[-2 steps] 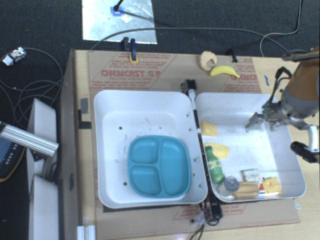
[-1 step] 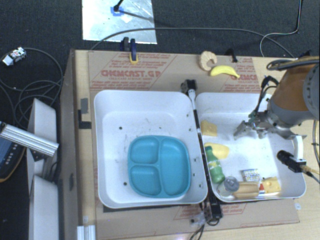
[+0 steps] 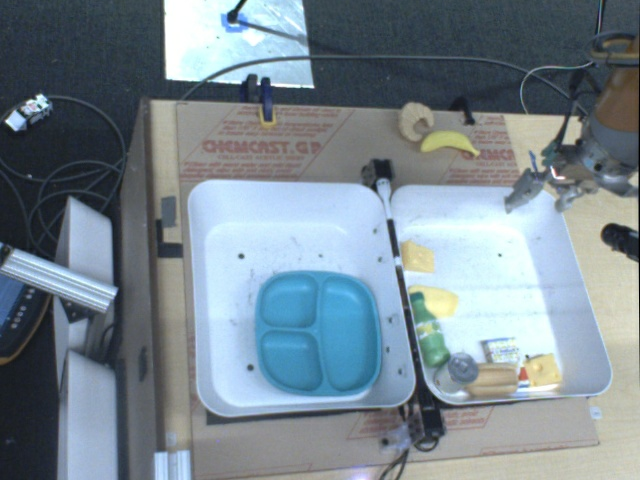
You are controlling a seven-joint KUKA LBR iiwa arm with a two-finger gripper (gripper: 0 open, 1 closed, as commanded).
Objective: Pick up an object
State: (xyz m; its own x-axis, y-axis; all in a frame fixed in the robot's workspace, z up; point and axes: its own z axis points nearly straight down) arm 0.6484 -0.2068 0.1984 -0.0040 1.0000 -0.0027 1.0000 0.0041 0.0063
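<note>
My gripper (image 3: pixel 542 196) hovers over the far right corner of the right bin (image 3: pixel 500 230). Its two fingers are spread open with nothing between them. The bin's objects lie along its left and near sides, well away from the gripper: a yellow wedge (image 3: pixel 418 258), a yellow piece (image 3: pixel 436 300), a green bottle (image 3: pixel 431 337), a grey round cap (image 3: pixel 461 367), a wooden cylinder (image 3: pixel 492 380), a small printed box (image 3: pixel 500 349) and a yellow block (image 3: pixel 543 370).
The left bin (image 3: pixel 240 228) holds a blue divided plate (image 3: pixel 320 330). Behind the bins, a banana (image 3: pixel 448 143) and a beige object (image 3: pixel 416 120) lie on the cardboard. Cables run across the floor beyond the bench.
</note>
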